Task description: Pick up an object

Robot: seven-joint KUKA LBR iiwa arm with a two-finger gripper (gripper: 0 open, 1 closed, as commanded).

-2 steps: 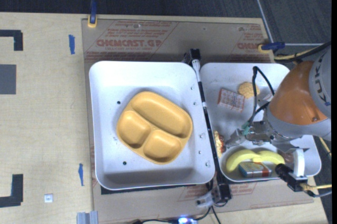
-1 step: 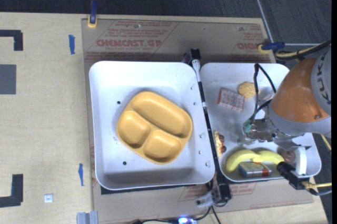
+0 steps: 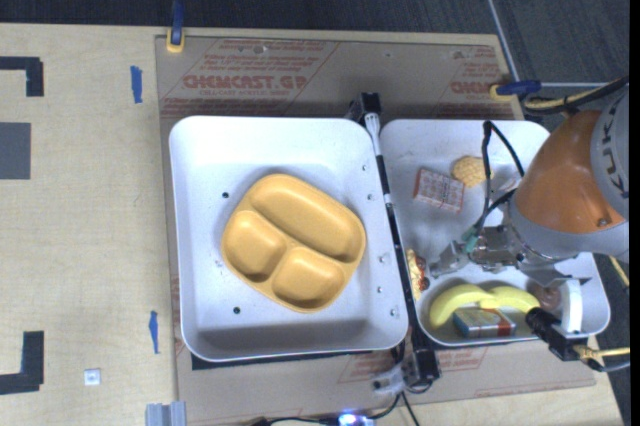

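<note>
Now, arm point(image 3: 570, 179) bent low over right bin point(image 3: 440, 139)

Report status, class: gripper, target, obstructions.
Gripper low in right bin, fingers unclear. Banana just below it, not held. Small box lies against the banana.

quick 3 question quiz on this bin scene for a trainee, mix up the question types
1. True or false: the yellow tray lies in the left bin.
2. Which bin holds the banana? A) left B) right
3. Fill in: the arm hangs over the ___ bin.

Key: 1 true. 2 B, it lies in the right bin, near the front wall. 3 right.
</note>
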